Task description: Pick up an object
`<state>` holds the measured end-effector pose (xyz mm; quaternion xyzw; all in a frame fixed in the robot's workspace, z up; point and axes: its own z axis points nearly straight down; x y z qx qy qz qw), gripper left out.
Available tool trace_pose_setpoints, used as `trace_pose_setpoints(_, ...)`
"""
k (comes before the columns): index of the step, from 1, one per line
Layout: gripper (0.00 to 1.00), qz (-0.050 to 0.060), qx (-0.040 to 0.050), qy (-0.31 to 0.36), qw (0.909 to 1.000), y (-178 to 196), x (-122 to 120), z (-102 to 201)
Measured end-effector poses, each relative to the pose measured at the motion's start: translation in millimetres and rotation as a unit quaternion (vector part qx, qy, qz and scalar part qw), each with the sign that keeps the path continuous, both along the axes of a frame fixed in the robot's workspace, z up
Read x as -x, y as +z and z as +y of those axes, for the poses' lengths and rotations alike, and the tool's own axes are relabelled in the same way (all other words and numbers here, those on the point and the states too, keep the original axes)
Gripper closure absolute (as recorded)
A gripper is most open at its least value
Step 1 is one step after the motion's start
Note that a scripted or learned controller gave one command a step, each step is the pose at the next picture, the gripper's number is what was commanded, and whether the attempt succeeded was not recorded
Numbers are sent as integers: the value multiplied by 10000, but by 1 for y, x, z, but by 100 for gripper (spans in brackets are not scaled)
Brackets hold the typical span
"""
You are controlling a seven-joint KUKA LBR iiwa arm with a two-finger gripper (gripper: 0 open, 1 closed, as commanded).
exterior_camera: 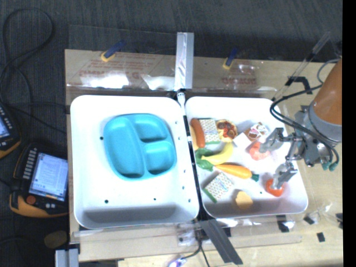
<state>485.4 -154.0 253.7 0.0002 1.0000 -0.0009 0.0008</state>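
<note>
Two shallow white bins sit side by side on a wooden bench, seen from above at a slant. The left bin [89, 166] holds a turquoise divided tray [140, 144] with three compartments, lying near the bin's middle with bare white floor all round it.

The right bin [300, 202] is crowded with toy food. Along its left side lie a sausage [197, 132], a checkered packet [209, 130], a banana [219, 153] and something green [202, 162] beside the banana. A carrot [236, 171] lies across the middle. Below it are a second patterned packet [218, 186] and a yellow wedge [243, 198]. Toward the back are a dark red-brown item [227, 129] and a small red-and-white piece [256, 131].

The grey arm, with its orange band, reaches in from the right. Its gripper [280, 158] hangs over the bin's right half with fingers spread apart, nothing between them. One finger [271, 139] sits over a pinkish-red piece [257, 151]; the other is just above a red-orange round object [274, 188] close to the bin's right front corner. The bin floor between these two pieces is bare.
</note>
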Motion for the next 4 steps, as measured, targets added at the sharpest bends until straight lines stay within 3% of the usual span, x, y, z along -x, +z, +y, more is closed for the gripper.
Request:
trace_pose_setpoints(1,0,7,-5,-558,9984,-120,-55,29)
trace_pose_setpoints(2,0,-89,16,-404,9991,-163,-85,27)
trace_pose_setpoints(3,100,-85,27,-398,9992,-152,-85,27)
trace_pose_setpoints(4,100,-11,-7,-920,9958,-69,-147,75)
